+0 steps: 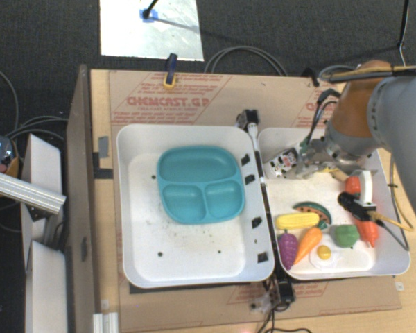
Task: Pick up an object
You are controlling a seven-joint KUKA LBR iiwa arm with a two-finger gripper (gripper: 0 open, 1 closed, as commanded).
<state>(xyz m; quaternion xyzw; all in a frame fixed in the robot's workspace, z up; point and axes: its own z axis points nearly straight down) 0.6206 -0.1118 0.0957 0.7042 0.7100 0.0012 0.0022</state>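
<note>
White bins: we count two, a left bin (194,250) and a right bin (283,195), side by side on a cardboard sheet (194,97) on the desk.
Teal plate (200,184): one, with three compartments, lying flat in the middle of the left bin.
Arm (396,116): one, grey with an orange band (352,109), coming in from the right over the far part of the right bin.
Pincer (304,166): low in the far left part of the right bin; we cannot tell whether it is apart or together, or whether it touches anything.
Spotted toy (284,162): one, black and white, just beside the pincer, between it and the wall shared by the bins.
Near row of the right bin: one purple grape bunch (288,245), one carrot (307,244), one fried egg (324,253), one green pepper (344,236).
Behind that row: one yellow corn cob (297,220), touching one watermelon slice (313,209).
Orange-red pieces: two that we cannot name, one (352,184) near the arm, one (369,232) beside the green pepper.
</note>
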